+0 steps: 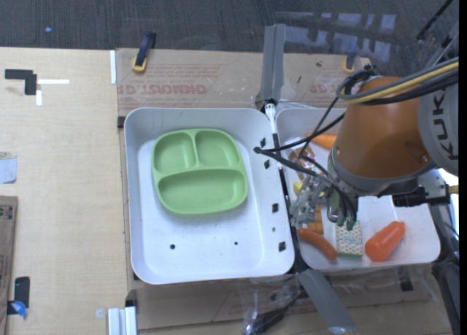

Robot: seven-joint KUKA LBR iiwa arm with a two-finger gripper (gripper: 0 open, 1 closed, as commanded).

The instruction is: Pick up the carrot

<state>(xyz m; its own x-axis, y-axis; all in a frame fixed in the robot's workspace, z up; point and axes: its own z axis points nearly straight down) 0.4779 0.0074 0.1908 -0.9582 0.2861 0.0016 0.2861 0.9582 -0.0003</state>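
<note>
Orange-banded arm (383, 133) hangs over the right bin (423, 249), poised above scattered items; its hand (328, 206) is low, finger state indiscernible. Left bin (139, 180) holds a green tray (198, 171). Carrot (384, 241) lies just right of the hand, ungrasped.

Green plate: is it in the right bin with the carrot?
No: the green plate lies in the left bin, while the carrot lies in the right bin.
</note>
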